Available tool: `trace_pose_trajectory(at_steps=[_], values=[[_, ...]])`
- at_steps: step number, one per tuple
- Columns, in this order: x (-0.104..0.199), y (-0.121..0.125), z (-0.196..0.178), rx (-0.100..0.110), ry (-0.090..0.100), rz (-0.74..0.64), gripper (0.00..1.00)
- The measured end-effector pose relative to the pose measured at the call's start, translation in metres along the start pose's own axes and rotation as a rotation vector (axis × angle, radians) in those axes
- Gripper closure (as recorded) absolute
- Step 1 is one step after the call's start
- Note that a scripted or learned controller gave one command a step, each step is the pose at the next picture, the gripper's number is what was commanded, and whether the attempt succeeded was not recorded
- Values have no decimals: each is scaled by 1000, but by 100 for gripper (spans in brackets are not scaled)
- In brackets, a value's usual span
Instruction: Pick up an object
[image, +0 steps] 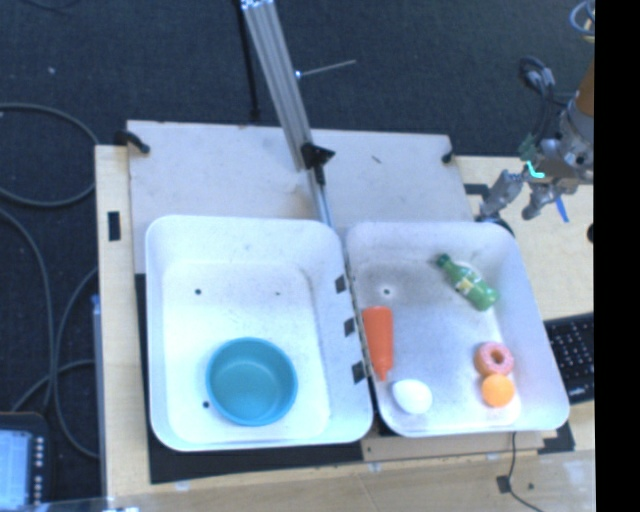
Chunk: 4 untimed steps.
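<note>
Objects to pick: five small things are seen lying in the right bin; none is marked out as the one chosen.
Green bottle: a small bottle with a pale label is laid on its side, slanted, in the far part of the right bin, nearest of all to the gripper.
Orange carrot: a long orange piece is laid lengthwise against the bin's left wall.
White egg: a white oval is placed just below the carrot's near end, close to the front wall.
Pink doughnut: a pink ring is set toward the right front of the bin.
Orange ball: a round orange piece is placed just beside the doughnut, on its near side, seemingly touching it.
Gripper: it is held above the bench beyond the far right corner of the right bin, outside the rim; its two fingers are seen spread apart, with nothing between them.
Objects relative to gripper: all five lie below and to the left of it in the view, apart from it.
Left bin: a blue bowl is set upright near its front.
Metal post: a slanted rail is seen behind the bins.
</note>
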<state>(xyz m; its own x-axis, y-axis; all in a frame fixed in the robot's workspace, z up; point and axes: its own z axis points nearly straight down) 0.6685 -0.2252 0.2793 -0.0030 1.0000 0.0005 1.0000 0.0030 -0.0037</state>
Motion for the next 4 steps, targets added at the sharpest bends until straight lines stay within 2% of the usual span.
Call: trace_pose_trajectory(at_steps=[1,3,4], values=[[0,1,-4,-7,-2,-1,0],[8,-2,118,0,-3,-3,0],[13,-7,163,-2,-3,-5,0]])
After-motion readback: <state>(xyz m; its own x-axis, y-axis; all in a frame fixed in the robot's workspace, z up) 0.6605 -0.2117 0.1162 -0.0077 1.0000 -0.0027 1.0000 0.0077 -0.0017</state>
